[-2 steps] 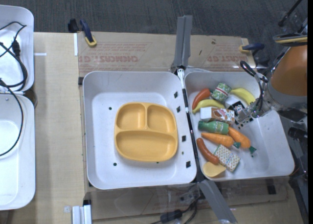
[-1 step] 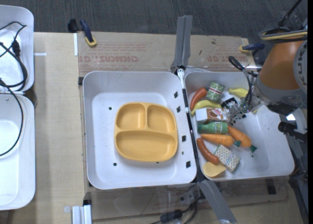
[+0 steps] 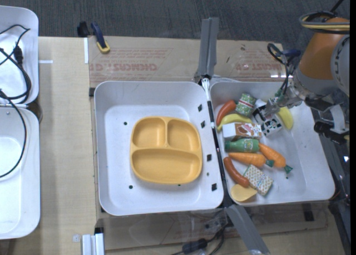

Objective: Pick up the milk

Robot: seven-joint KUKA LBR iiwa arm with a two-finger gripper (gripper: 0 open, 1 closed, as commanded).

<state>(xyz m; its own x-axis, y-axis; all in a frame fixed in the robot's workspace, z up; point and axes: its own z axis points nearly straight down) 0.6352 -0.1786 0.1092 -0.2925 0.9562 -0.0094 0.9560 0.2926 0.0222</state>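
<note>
The hand (image 3: pixel 269 116) hangs low over the far part of the right bin (image 3: pixel 311 179), reaching in from the right edge of the tabletop (image 3: pixel 64 137); whether it is released or clenched cannot be told, because its dark tip merges with the toys under it. The grey arm (image 3: pixel 322 59) with its orange band rises behind it toward the tabletop's far right corner.

Just beside the hand, toward the bin's right wall, lies a yellow banana (image 3: pixel 286 118). On its other side, near the bin's far left corner, stands a small green can (image 3: pixel 245 104), and next to that an orange-red pepper (image 3: pixel 225 111) leans along the left wall.

The milk (image 3: pixel 241 130), a small white carton with a brown-red label, lies on its side just in front of the can, near the left wall and close to the hand's tip; nothing shows the hand gripping it. Touching its near side is a green bottle (image 3: pixel 243 145), also lying flat. Two carrots (image 3: pixel 261 158) lie in front of the bottle, then a red sausage (image 3: pixel 236 171), a patterned cracker box (image 3: pixel 259 180) and a pale yellow slice (image 3: pixel 243 193) at the near left corner.

The left bin (image 3: pixel 111 153) holds a yellow divided plate (image 3: pixel 166 151) in its middle. A blue and yellow clamp (image 3: pixel 98 37) sits at the tabletop's far edge.
</note>
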